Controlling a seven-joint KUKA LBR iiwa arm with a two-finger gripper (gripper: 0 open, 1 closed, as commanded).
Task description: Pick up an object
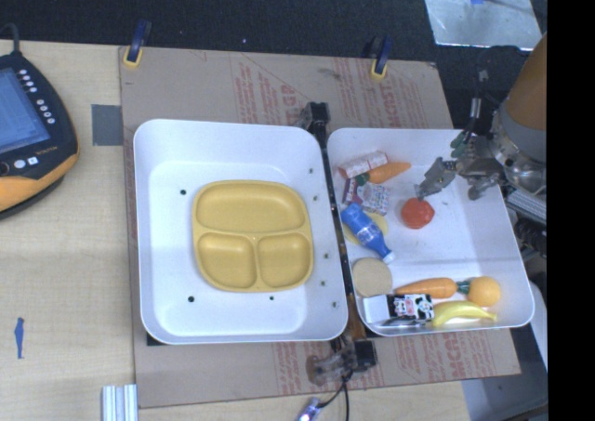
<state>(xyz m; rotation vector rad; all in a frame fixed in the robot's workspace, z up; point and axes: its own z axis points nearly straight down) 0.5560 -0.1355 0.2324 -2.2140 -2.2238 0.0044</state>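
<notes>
The right white bin [483, 243] holds a red tomato [418, 213], a blue bottle [366, 231], two carrots [390, 171] [426, 287], a round tan biscuit [372, 275], an orange fruit [484, 292], a banana [461, 315], a black-and-white carton [411, 307] and small packets [363, 189]. My gripper [454, 180] hangs over the bin's right part, up and to the right of the tomato. Its fingers [433, 177] stand open with nothing between them.
The left white bin [167, 298] carries a yellow divided tray [252, 232]. A teach pendant [28, 136] lies on the bench at far left. Clamps [137, 42] [378, 55] pin the cardboard sheet at its back edge.
</notes>
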